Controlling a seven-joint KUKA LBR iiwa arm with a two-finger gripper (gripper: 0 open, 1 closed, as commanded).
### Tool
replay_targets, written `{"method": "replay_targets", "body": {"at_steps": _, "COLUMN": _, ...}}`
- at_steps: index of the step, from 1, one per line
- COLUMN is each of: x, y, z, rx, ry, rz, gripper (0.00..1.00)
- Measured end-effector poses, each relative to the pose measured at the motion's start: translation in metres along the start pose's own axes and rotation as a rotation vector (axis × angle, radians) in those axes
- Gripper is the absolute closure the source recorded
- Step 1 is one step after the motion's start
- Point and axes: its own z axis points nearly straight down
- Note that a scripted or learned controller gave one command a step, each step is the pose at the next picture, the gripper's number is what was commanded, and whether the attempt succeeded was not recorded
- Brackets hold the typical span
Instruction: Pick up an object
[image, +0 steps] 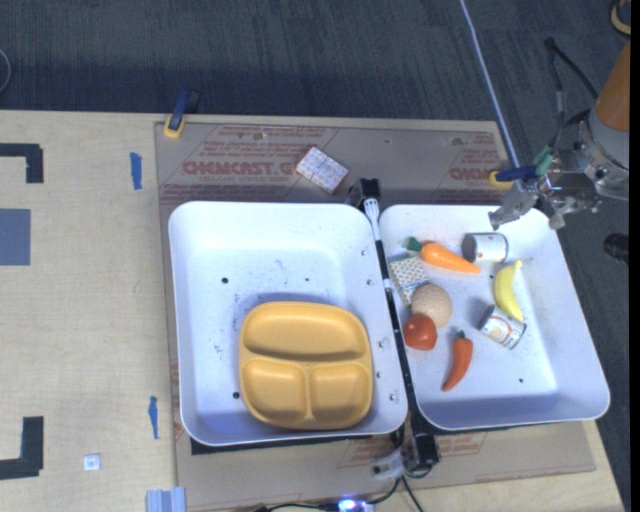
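The right bin (560, 400) holds an orange carrot (447, 258), a silver can on its side (486, 246), a yellow banana (509, 288), a small tin (501, 329), a red chili pepper (457, 361), a red tomato (421, 332), a beige egg-shaped thing (431, 300) and a patterned packet (404, 272). My gripper (527, 213) hangs over the far right corner of that bin, just above and to the right of the silver can. Its fingers stand open with nothing between them.
The left bin (200, 250) holds a yellow compartment plate (304, 363). A small printed card (321, 168) lies on the cardboard behind the bins. A black divider clip (369, 189) sits between the bins at the back. Blue clamps (510, 176) sit by the gripper.
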Motion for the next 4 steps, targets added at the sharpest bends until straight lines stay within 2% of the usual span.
{"method": "replay_targets", "body": {"at_steps": 1, "x": -0.072, "y": -0.042, "z": 0.091, "rx": 0.0, "ry": -0.001, "rz": 0.001, "gripper": 0.0}}
{"method": "replay_targets", "body": {"at_steps": 2, "x": -0.042, "y": -0.001, "z": 0.187, "rx": -0.004, "ry": 0.004, "rz": -0.003, "gripper": 0.0}}
{"method": "replay_targets", "body": {"at_steps": 3, "x": -0.044, "y": -0.001, "z": 0.176, "rx": -0.005, "ry": 0.0, "rz": -0.002, "gripper": 1.0}}
{"method": "replay_targets", "body": {"at_steps": 4, "x": 0.031, "y": 0.035, "z": 0.188, "rx": 0.012, "ry": 0.002, "rz": 0.0, "gripper": 1.0}}
